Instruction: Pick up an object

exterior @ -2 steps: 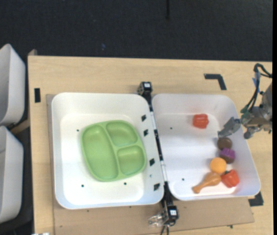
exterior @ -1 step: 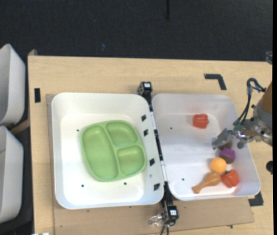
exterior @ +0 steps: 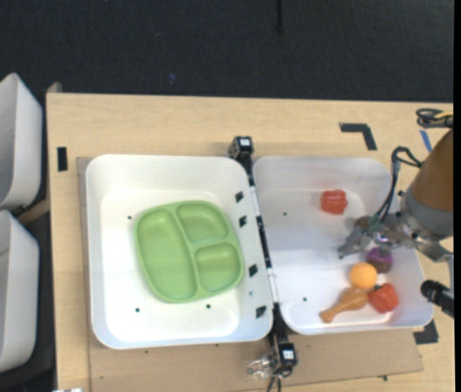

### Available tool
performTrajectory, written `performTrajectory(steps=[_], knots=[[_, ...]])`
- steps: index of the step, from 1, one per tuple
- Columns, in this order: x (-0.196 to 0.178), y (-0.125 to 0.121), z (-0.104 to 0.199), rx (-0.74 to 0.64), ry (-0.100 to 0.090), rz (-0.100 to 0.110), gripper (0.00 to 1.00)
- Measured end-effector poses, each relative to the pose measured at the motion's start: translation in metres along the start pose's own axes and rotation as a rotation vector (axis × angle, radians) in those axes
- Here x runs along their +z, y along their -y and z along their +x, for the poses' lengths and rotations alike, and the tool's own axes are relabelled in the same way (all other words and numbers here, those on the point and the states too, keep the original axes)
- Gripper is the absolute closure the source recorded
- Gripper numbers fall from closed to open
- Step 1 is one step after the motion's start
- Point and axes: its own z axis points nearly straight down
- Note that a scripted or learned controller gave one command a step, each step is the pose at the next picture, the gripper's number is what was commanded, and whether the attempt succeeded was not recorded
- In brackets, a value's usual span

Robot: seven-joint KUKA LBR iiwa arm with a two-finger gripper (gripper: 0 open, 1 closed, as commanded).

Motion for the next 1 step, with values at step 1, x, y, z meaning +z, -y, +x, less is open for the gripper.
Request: performTrajectory(steps=[1], knots=[[-0.0125, -0.0009, -0.0010, 0.004, 0.001, -0.004, 1.00]])
